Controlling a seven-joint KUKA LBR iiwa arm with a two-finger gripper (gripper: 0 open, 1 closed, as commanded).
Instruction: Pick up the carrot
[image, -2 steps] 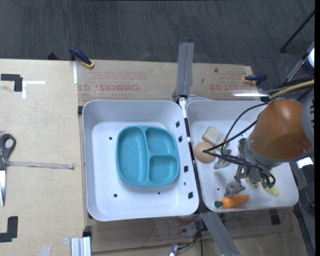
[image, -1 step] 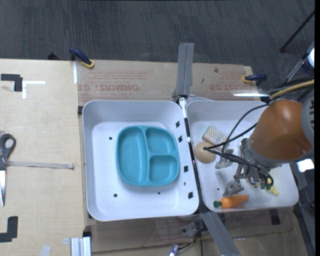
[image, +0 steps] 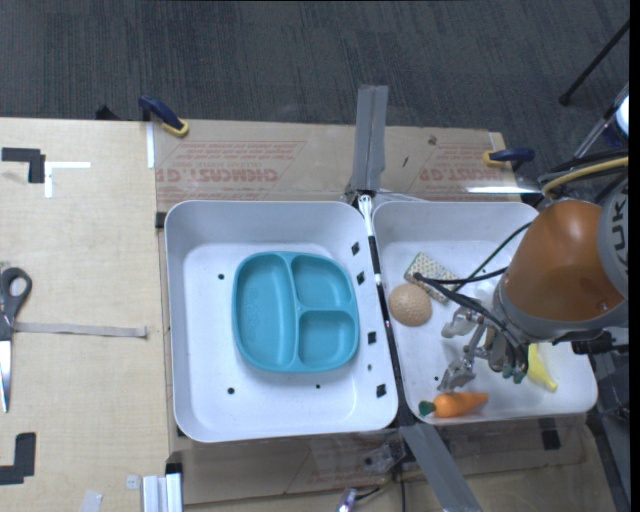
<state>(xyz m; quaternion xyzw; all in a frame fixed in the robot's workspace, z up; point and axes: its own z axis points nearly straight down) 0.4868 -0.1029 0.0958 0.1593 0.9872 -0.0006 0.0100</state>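
Carrot (image: 458, 404): unlifted, at right bin's (image: 570, 402) front edge. My tool (image: 458, 377): just above it, holding nothing, spread indeterminable. Grasp and lift remain.

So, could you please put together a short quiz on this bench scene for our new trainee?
1. Multiple choice: where does the carrot lie? A) on the blue plate B) in the right bin, by its near wall C) on the bench outside the bins
2. True or false: the blue divided plate sits in the left bin.
3. Fill in: the tool hangs just above the ____.

Key:
1. B, in the right bin.
2. True.
3. Carrot; nothing shows between the tool's fingers, so it holds nothing yet. A round tan ball lies further back in the same bin.
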